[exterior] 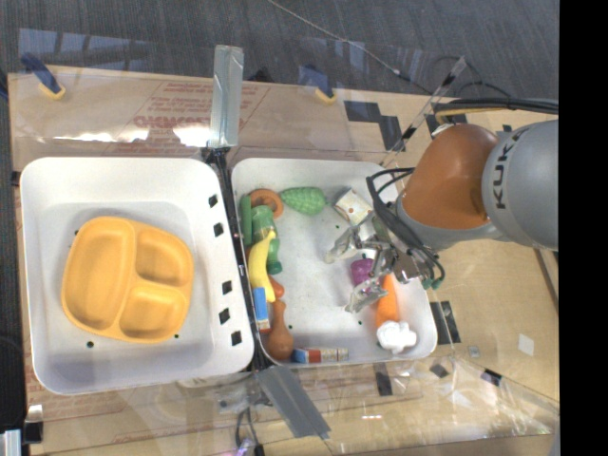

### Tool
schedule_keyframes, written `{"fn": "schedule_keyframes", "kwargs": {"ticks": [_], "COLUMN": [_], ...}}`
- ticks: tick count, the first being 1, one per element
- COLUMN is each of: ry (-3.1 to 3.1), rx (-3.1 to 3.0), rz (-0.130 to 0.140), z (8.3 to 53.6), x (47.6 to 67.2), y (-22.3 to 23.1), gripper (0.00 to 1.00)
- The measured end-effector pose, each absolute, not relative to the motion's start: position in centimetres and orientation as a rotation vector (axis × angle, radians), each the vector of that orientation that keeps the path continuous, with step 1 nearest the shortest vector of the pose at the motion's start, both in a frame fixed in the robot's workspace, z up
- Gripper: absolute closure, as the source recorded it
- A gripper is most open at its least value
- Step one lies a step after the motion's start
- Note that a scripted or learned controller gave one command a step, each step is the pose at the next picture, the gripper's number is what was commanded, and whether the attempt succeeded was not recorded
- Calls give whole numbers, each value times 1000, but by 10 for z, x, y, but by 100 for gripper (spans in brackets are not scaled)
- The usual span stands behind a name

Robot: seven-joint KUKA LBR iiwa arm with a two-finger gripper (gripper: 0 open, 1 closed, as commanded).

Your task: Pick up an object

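- Dark carpet lies behind the desk (pixel 494 369), whose pale top carries two shallow white bins side by side under clear plastic sheeting.
- Left bin (pixel 38 255): a yellow divided tray (pixel 128 278) sits in its middle.
- Right bin (pixel 313 302): a line of toys runs down its left wall, among them a green piece (pixel 258 222), a yellow piece (pixel 260 253) and a brown piece (pixel 279 335); a green leafy toy (pixel 303 200) lies near the top, and a small blue-and-red stick (pixel 318 355) lies at the bottom.
- The grey arm with its orange band (pixel 446 183) reaches in from the right, and the tool (pixel 366 269) hangs low over the right half of that bin.
- Its fingers look spread, and nothing shows between them, so I read it as released and empty.
- A purple object (pixel 361 272) lies right under the tool, an orange toy (pixel 388 297) just beside it, and a white one (pixel 396 335) below that.
- Judgement: this is the approach step, with the purple object the likely target. Next the tool must settle around it without snagging the orange neighbour, then close and lift.
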State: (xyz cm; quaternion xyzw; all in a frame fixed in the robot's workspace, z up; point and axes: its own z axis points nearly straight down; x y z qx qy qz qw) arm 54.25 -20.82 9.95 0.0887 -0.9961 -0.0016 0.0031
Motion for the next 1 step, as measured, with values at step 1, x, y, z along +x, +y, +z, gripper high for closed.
{"fn": "schedule_keyframes", "kwargs": {"ticks": [1], "ry": [-3142], "rx": [58], "rz": [-1], "z": [92], "x": [492], "y": [-208], "gripper": [0]}}
